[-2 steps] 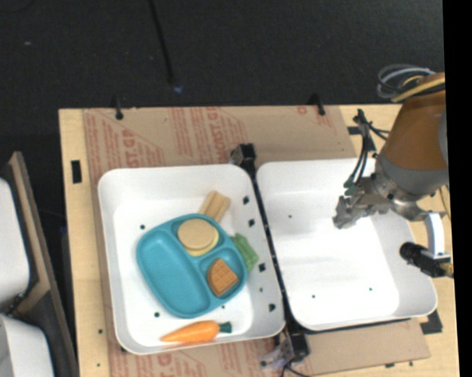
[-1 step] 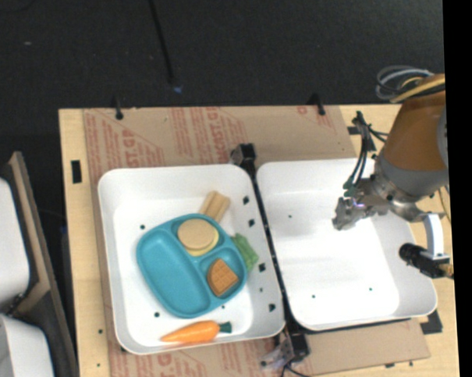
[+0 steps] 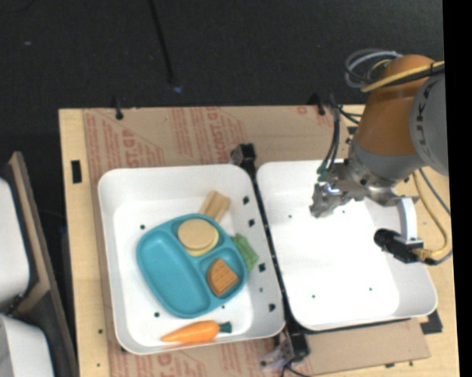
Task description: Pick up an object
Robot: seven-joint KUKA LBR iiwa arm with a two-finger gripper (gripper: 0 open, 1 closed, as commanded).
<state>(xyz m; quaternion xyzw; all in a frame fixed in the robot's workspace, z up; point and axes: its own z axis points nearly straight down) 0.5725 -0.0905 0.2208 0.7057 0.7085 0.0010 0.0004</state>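
The left bin (image 3: 119,204) holds a blue divided plate (image 3: 173,276) with a round tan biscuit (image 3: 198,235) and a brown waffle-like piece (image 3: 222,276) on it. A tan wooden block (image 3: 215,204) leans at the plate's upper edge. A green item (image 3: 246,252) peeks out at the plate's right side. An orange carrot (image 3: 194,332) lies along the bin's front wall. My gripper (image 3: 322,202) hangs over the upper left part of the right bin (image 3: 342,296), with nothing seen between its fingers.
The grey arm with its orange band (image 3: 393,114) comes in from the upper right over the right bin. A black clamp (image 3: 244,154) sits at the top of the divider between the bins. Cables (image 3: 425,238) trail along the right bin's right side.
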